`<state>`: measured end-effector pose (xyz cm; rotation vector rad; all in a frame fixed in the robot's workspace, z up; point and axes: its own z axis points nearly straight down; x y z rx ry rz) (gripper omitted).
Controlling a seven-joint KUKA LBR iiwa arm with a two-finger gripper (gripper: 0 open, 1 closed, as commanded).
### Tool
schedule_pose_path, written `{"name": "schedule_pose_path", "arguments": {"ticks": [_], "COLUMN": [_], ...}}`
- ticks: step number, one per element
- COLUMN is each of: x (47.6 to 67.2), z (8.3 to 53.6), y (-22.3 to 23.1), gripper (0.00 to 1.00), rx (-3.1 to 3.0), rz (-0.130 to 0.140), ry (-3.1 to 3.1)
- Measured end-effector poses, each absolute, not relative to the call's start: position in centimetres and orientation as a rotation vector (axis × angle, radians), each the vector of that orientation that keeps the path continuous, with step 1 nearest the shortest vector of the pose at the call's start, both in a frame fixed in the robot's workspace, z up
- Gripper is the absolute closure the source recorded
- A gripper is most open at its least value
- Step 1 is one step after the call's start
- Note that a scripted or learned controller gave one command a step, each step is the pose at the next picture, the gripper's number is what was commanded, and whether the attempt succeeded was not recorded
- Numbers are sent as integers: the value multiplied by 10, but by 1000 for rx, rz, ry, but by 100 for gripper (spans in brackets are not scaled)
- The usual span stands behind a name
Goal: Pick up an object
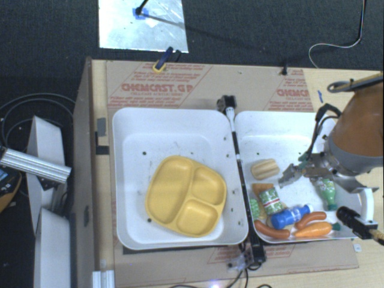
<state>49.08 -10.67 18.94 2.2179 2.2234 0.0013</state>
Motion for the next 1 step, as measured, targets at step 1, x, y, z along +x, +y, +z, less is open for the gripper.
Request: {"name": "schedule_pose_path", "arguments": {"ticks": [1], "x": [521], "z": [88], "y": [-90], "gripper": [0], "rx": [2214], "rz": [12], "ry": [2222]}}
